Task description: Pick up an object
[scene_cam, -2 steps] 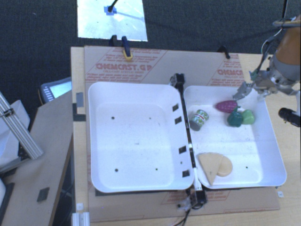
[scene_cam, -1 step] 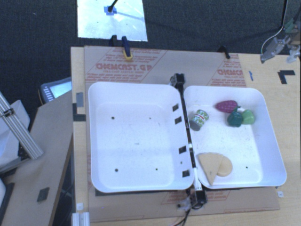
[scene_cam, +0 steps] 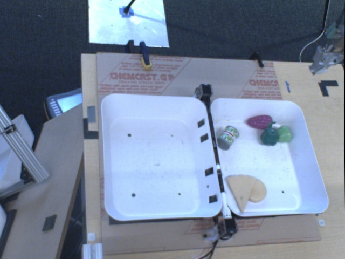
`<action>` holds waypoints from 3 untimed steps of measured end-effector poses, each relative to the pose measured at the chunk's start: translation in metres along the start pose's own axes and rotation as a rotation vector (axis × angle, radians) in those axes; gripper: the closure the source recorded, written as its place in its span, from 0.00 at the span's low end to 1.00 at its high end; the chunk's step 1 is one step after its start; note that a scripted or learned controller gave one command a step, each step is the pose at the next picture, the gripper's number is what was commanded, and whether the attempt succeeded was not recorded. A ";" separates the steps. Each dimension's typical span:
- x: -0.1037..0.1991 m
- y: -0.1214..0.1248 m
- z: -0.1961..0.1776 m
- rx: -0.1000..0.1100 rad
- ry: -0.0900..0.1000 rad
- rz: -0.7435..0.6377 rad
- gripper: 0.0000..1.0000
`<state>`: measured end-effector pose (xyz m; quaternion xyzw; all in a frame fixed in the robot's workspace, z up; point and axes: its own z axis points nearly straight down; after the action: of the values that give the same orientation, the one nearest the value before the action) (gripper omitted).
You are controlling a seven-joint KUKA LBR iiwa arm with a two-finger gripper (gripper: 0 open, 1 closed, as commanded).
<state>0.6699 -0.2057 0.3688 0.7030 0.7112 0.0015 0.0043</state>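
Observation:
The right bin (scene_cam: 310, 161) holds several small objects. A small can with a green and white label (scene_cam: 227, 136) lies on its side near the bin's left wall. A magenta oval piece (scene_cam: 260, 122) sits toward the far side. Right of it lie a dark green piece (scene_cam: 269, 137) and a light green piece (scene_cam: 284, 134), touching each other. A tan flat piece shaped like a wedge over a round disc (scene_cam: 246, 190) rests near the bin's front left corner.
The left bin (scene_cam: 108, 161) stands beside the right one, joined by a row of black clips (scene_cam: 207, 155) along the shared wall. Both sit on a cardboard sheet (scene_cam: 161, 77) on the wooden bench. A shiny metal plate (scene_cam: 128, 15) lies beyond the bench.

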 end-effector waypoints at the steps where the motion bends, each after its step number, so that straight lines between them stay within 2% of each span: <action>1: 0.083 0.001 -0.171 -0.015 0.002 -0.002 1.00; 2: 0.164 0.002 -0.168 0.004 0.006 -0.001 1.00; 3: 0.252 0.003 -0.167 0.005 0.007 -0.002 1.00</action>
<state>0.6682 0.0468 0.5352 0.7022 0.7119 0.0022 -0.0001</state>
